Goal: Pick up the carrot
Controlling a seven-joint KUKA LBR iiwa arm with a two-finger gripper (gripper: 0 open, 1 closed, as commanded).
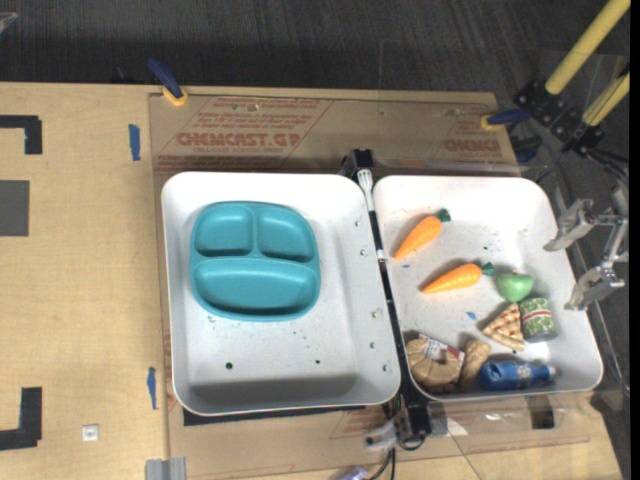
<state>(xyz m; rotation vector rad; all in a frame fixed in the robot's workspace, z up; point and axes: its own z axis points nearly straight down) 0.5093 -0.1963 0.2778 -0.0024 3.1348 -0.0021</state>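
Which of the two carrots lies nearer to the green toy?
The lower carrot: its leafy end almost reaches the green toy. The upper carrot lies farther away, nearer the bins' divider.

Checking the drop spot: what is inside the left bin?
The left bin holds a teal divided plate with three compartments and some dark specks. Whatever lies under the plate is covered.

Even, fairly bright light from overhead across the bench, no harsh glare. The teal divided plate shows soft highlights along its ridges. Around it the white bin shades gently at its walls. Focus slightly soft throughout.
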